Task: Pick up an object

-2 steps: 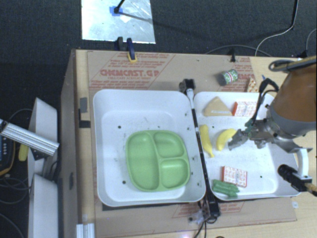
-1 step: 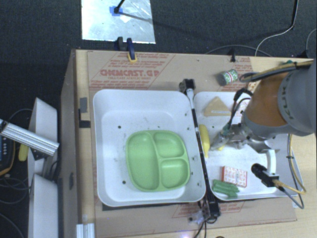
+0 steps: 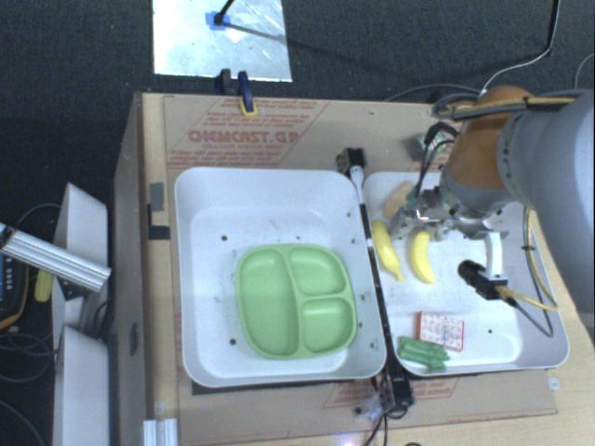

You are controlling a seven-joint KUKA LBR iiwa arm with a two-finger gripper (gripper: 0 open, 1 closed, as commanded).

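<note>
Banana (image 3: 423, 256), yellow, toy-like: lies in right bin (image 3: 530, 342) just beside second banana (image 3: 387, 249), directly below end effector (image 3: 429, 219). Probably light, stiff, smooth and slippery; best taken across the narrow middle. End effector state: cannot tell. Also present: red card (image 3: 440, 328), green pod (image 3: 423, 352).

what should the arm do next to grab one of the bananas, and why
Probably a short descent onto the nearer banana. The gripper sits in the right bin just above that banana's upper end, with nothing visibly held. A second banana lies close to its left by the bin wall, so going straight down seems safest.
</note>
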